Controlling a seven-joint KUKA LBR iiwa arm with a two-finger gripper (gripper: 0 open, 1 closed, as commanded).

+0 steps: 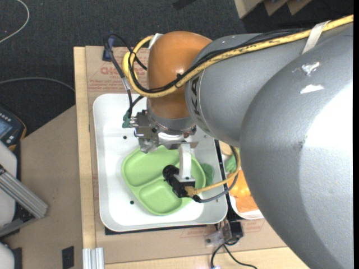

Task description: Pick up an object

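**Item:** green divided dish (141, 171).
**Location:** left bin (106, 167), lying flat in the half lower in the camera view, toward the bin's right wall. Two compartments are in sight and the rest is under the wrist. It is the one loose thing seen in that bin, hence the likely object of the pick.

**End effector (152, 141):** low over the dish's upper edge, beneath the orange band (171, 66). The wrist housing screens it, so I cannot tell whether it is spread or pressed together. Nothing is seen held.

**Step in hand, as judged:** settling onto the dish for a grasp.

**Handling notes:**
- The dish looks broad, shallow and smooth, so a grip across its full width seems out of the question.
- The raised rim, or the ridge between compartments, is the sensible purchase.
- Descend straight, seat well over the rim before closing, and lift level — a one-sided hold on so wide a piece may let it swing or slip.

**Surroundings:**
- Right bin (247, 210), largely behind the arm. In it are an orange thing (248, 190) and a green thing (230, 162), kinds not determinable.
- Brown table (83, 184) under both bins.

**Obstructions:** the left bin's right wall stands just beside the dish's edge, leaving little room there — the upper rim looks the freer side.
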